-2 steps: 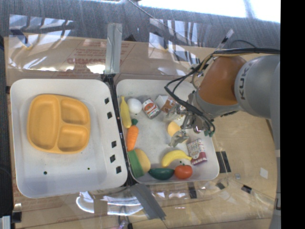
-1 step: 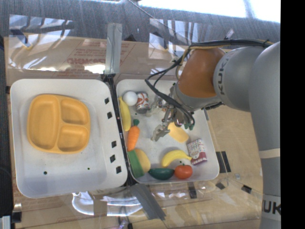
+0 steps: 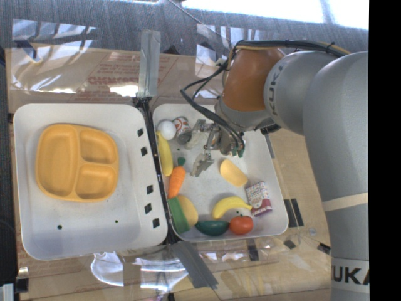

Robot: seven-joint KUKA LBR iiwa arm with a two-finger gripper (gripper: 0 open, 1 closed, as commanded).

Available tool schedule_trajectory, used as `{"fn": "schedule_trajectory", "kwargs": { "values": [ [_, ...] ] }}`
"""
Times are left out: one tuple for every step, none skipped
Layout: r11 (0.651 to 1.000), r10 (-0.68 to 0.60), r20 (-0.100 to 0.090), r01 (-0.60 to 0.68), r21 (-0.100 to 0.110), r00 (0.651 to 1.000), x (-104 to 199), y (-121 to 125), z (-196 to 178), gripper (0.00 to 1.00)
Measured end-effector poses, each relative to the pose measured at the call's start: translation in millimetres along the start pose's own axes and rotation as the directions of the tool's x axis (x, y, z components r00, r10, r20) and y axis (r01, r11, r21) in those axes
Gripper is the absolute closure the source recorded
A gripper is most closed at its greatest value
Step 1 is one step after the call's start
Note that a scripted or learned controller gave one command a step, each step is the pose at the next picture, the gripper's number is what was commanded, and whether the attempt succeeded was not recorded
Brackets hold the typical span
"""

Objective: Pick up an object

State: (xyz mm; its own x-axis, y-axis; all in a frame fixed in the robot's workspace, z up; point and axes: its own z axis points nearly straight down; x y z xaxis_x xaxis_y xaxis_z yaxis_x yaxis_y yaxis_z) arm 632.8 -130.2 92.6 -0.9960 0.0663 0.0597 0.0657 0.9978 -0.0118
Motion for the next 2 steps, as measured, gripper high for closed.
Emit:
{"fn": "schedule_trajectory", "kwargs": {
  "values": [
    [0.998, -0.060, 0.063, 0.061, -0.008, 0.996, 41.7, 29.6, -21.6, 0.00],
    [0.975, -0.221, 0.063, 0.221, 0.005, 0.973, 64.1, -89.2, -39.2, 0.00]
  ]
}}
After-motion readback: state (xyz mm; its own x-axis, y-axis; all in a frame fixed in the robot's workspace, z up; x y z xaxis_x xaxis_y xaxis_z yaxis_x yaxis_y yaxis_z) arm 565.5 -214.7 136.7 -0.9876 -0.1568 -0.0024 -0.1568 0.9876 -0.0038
